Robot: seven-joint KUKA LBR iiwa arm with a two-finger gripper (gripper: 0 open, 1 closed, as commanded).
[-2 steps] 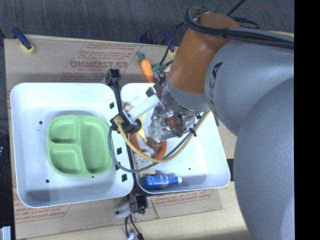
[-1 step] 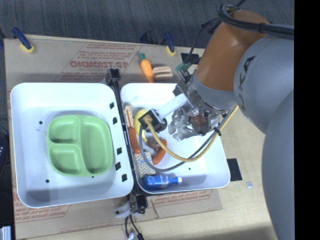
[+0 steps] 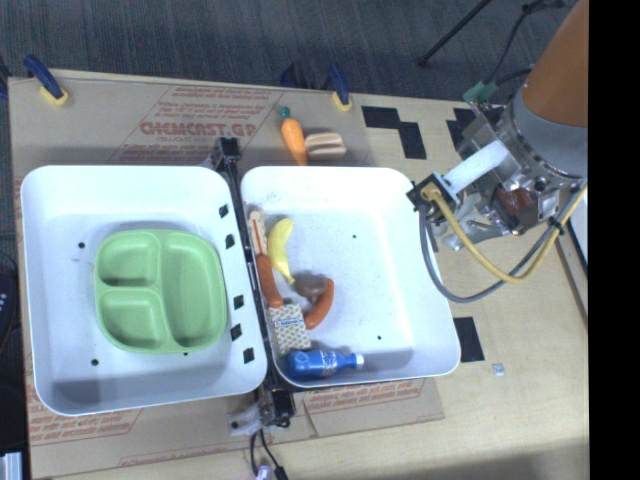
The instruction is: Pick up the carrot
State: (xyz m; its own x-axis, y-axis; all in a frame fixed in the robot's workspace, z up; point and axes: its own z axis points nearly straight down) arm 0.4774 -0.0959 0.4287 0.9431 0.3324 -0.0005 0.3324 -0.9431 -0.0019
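Observation:
The carrot (image 3: 293, 139) is small and orange with a green top. It lies on the cardboard just beyond the far rim of the right bin (image 3: 400, 268), outside both bins, touching a tan bun-like toy (image 3: 325, 146). My gripper (image 3: 497, 205) hangs at the right of the view, over the bench beside the right bin's right wall and well away from the carrot. Cables and wrist parts clutter it, and something reddish-brown (image 3: 515, 200) sits among them.
The right bin's left side holds a banana (image 3: 281, 247), a long orange-red piece (image 3: 268, 276), a sausage (image 3: 319, 303), a small box (image 3: 289, 329) and a blue bottle (image 3: 322, 362). The left bin (image 3: 50, 268) holds a green divided plate (image 3: 160, 290). Yellow cables (image 3: 480, 268) loop below the wrist.

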